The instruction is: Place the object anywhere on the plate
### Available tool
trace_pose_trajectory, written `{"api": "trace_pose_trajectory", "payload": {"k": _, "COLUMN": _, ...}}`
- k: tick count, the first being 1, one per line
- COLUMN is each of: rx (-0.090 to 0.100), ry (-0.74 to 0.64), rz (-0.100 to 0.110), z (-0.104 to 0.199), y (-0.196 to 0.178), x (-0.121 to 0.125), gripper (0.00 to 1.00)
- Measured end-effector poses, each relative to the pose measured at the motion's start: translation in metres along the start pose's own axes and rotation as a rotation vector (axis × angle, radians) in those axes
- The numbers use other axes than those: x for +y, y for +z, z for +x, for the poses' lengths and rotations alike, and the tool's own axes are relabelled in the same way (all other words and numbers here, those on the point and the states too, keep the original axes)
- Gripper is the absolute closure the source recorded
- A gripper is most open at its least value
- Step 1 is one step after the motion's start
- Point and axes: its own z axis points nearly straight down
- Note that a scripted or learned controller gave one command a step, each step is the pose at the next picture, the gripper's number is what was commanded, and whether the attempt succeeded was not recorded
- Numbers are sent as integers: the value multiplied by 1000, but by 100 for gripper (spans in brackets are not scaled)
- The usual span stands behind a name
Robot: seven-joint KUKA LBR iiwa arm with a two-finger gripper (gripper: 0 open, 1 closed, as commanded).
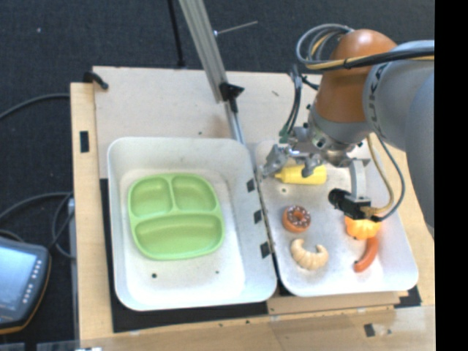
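Camera view: the gripper (301, 168) sits low in the right bin (398, 258), fingers pinching the yellow object (307, 175) at the far end. The green plate (175, 215) lies in the left bin (124, 284), well apart.

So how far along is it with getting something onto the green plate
Nothing is on the green three-compartment plate in the left white bin yet. The gripper sits at a yellow block-like object in the right bin, grasp unclear. Lifting, carrying left and placing remain.
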Motion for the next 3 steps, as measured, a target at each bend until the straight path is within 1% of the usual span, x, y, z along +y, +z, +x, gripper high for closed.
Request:
{"api": "trace_pose_trajectory", "payload": {"k": 1, "rx": -3, "ry": 7, "rz": 5, "z": 15, "y": 3, "x": -48, "gripper": 0}}
{"api": "trace_pose_trajectory", "payload": {"k": 2, "rx": -4, "ry": 9, "rz": 3, "z": -5, "y": 3, "x": -77, "gripper": 0}}
{"api": "trace_pose_trajectory", "payload": {"k": 3, "rx": -3, "ry": 9, "rz": 0, "z": -14, "y": 3, "x": -51, "gripper": 0}}
